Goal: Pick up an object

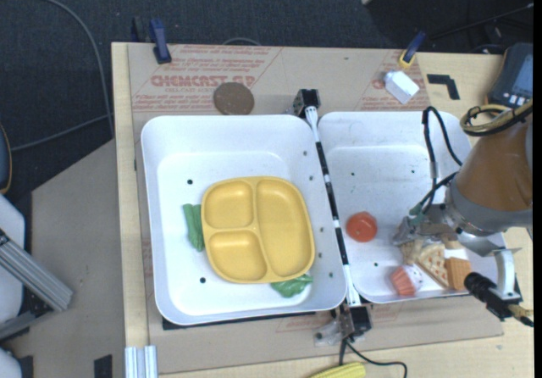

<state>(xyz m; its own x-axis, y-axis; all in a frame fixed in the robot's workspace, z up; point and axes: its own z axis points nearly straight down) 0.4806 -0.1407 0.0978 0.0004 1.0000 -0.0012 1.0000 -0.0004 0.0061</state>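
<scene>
In the right bin [373,147] lie a round red object [362,226], a pale wedge like a pizza slice [430,264], a small red-orange piece [404,281] and an orange block [457,271]. My gripper [417,230] is low over the bin's lower right, just above the wedge and to the right of the red object. The grey arm with its orange band [498,177] comes in from the right and hides part of the bin behind it.
The left bin [169,198] holds a yellow divided plate [257,228] with a green piece [194,225] at its left and another green piece [292,286] at its lower edge. A black cable [430,147] loops over the right bin. Clamps and a brown disc [233,99] sit on the bench behind.
</scene>
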